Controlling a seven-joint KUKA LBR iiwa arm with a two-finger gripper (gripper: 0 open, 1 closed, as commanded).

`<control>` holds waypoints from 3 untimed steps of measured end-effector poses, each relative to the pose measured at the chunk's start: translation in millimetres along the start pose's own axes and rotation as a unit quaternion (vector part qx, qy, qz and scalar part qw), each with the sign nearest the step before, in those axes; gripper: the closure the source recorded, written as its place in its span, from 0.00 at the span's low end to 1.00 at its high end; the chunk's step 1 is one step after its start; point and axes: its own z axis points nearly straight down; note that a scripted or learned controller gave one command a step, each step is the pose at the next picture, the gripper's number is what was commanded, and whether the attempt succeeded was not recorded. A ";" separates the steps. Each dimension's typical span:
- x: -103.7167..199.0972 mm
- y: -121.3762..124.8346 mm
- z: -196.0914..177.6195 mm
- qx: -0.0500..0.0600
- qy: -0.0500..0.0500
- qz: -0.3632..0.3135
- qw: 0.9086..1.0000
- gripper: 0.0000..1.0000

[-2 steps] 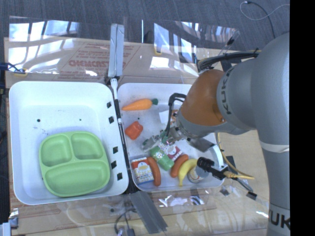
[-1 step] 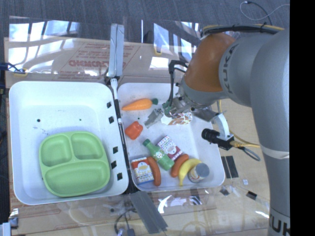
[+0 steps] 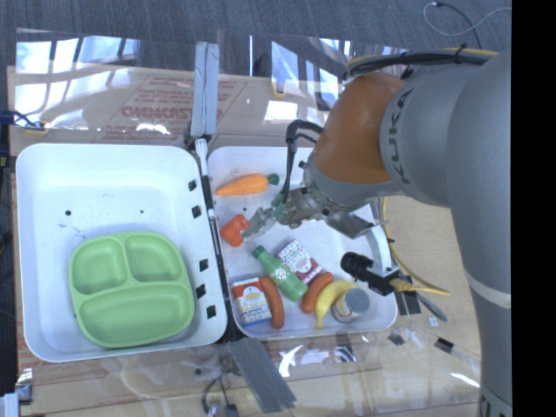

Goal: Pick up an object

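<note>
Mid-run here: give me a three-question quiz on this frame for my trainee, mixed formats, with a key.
1. True or false: the green divided plate lies in the left bin.
2. Multiple choice: which item lies nearest the far rim of the right bin? A) carrot B) banana C) green bottle
3. Fill in: the gripper hangs just beside the small orange ____.

Key: 1 true; 2 A; 3 pepper.
</note>
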 end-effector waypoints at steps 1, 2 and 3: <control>-26.0 -61.0 97.0 -0.003 0.000 0.026 1.000 0.00; -27.6 -59.8 86.4 -0.004 -0.002 0.025 1.000 1.00; -7.5 1.0 0.1 -0.001 0.000 0.064 0.998 1.00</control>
